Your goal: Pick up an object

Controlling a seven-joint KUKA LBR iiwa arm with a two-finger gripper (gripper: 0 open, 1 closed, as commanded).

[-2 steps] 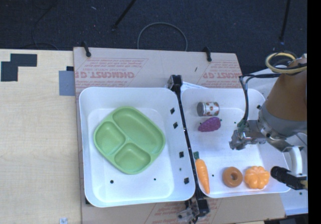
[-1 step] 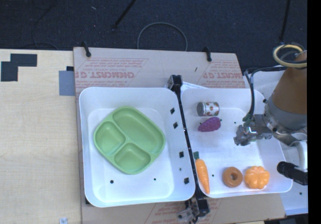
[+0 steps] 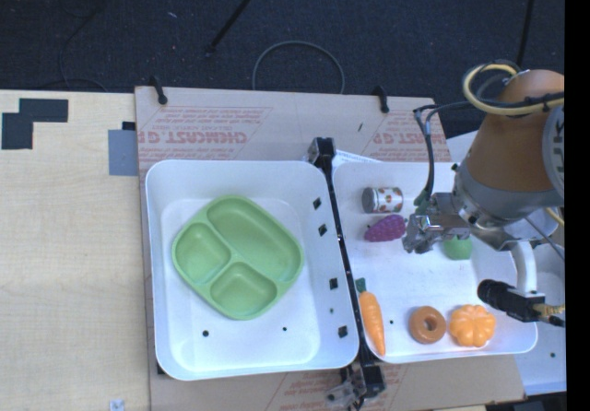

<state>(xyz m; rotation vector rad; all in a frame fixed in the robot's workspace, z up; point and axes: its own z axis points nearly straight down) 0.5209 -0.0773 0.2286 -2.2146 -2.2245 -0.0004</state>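
My gripper [image 3: 419, 236] hangs low over the right bin [image 3: 433, 345], just right of a purple grape bunch [image 3: 384, 228] and left of a green object [image 3: 458, 247] that the wrist partly hides. A small silver can [image 3: 382, 199] lies a little behind the grapes. Near the bin's front edge sit an orange carrot [image 3: 371, 322], a brown donut [image 3: 427, 324] and an orange pumpkin [image 3: 471, 325]. I see nothing between the fingers.
The left bin [image 3: 184, 345] holds a green divided plate [image 3: 237, 255]. A black divider rail [image 3: 334, 243] runs between the two bins. A black handle-like part [image 3: 512, 299] of the arm reaches over the right bin's right rim.
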